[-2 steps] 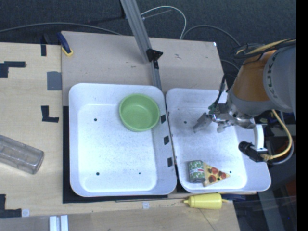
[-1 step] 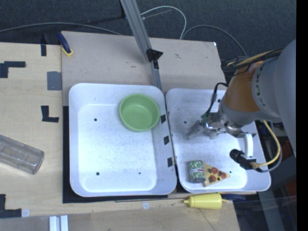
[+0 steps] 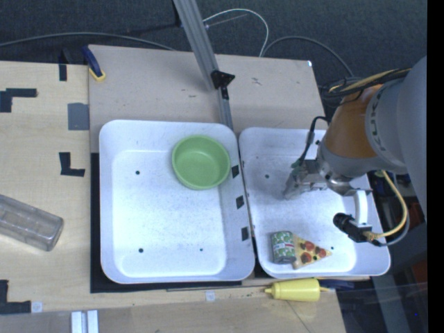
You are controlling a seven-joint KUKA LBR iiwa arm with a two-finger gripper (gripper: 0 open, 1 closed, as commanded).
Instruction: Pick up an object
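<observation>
In the right bin (image 3: 267, 151), near its front, lie a small green can (image 3: 282, 246) and a pizza-slice toy (image 3: 310, 251), side by side and touching. A green bowl (image 3: 200, 161) sits upright at the back right of the left bin (image 3: 125, 255). My gripper (image 3: 297, 185) hangs low over the middle of the right bin, behind the can and the pizza slice and apart from both. Nothing shows between its dark fingers.
A yellow mustard bottle (image 3: 298, 291) lies on the bench just in front of the right bin. A clear plastic container (image 3: 26, 222) lies at the far left. A grey metal pole (image 3: 201, 44) slants down to the bins' shared back edge. Cables run behind the bench.
</observation>
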